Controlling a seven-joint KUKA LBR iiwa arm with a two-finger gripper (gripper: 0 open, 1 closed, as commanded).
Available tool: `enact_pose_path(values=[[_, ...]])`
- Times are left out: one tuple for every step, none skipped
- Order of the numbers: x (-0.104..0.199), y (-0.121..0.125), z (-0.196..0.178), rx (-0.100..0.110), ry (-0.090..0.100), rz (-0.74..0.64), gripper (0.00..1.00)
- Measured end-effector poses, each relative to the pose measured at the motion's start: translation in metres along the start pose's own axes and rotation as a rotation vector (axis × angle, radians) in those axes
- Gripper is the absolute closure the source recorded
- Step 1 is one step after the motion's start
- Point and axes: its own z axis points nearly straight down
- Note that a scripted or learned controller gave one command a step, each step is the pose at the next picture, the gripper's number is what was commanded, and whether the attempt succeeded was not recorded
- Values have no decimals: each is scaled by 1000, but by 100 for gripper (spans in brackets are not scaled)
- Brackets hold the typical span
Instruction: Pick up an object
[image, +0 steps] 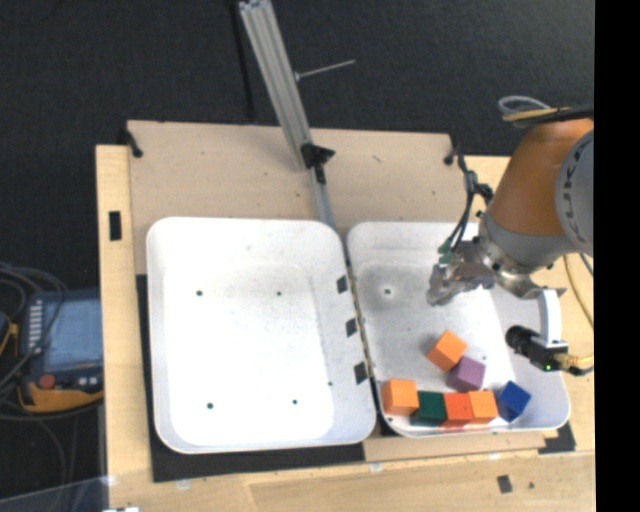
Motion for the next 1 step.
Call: enact_pose_path(values=[[7, 7, -49, -1, 0, -1, 100]])
